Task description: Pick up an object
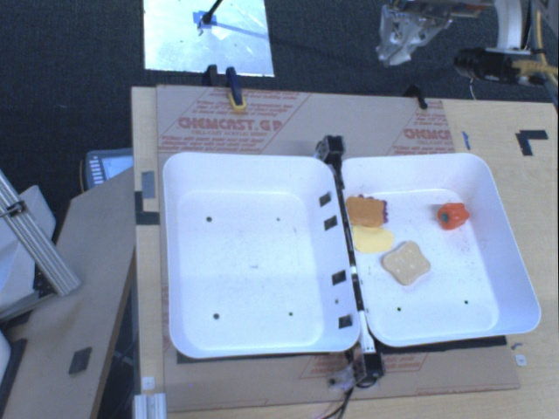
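The right bin (502, 243) holds several small items. An orange-brown piece with a purple edge (366, 210) lies near its left wall. Just below it rests a flat yellow piece (374, 240). A beige, toast-shaped piece (406, 263) lies in front of that. A red-orange item with a green spot (452, 216) sits toward the right side. My gripper (397, 40) hangs high above the bench, beyond the far edge of the right bin, well apart from all the items. Nothing shows between its fingers.
The left bin (175, 234) stands next to the right one, joined by a black-clipped seam (342, 251). A shiny metal plate (208, 23) lies at the back left. A cardboard sheet (288, 120) underlies both bins. An aluminium rail (35, 243) slants at the left edge.
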`<state>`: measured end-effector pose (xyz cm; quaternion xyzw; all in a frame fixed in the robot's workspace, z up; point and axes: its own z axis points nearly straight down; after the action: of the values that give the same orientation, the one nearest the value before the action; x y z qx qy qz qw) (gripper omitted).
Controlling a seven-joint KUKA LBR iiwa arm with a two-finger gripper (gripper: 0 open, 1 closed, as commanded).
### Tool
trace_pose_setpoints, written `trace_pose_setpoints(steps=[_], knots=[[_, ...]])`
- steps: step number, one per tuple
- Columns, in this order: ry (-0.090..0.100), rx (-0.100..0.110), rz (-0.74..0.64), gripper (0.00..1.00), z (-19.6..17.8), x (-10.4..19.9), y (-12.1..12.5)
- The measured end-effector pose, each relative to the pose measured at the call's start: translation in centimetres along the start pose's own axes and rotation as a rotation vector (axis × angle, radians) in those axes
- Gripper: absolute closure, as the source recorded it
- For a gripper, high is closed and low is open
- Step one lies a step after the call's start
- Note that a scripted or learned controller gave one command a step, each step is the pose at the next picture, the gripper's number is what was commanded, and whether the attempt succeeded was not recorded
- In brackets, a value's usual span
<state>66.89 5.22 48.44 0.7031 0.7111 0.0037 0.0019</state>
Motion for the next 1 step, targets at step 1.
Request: trace_pose_setpoints(steps=[1], knots=[[-0.001, 0.021, -0.002, 1.0, 15.43, 10.27, -0.3]])
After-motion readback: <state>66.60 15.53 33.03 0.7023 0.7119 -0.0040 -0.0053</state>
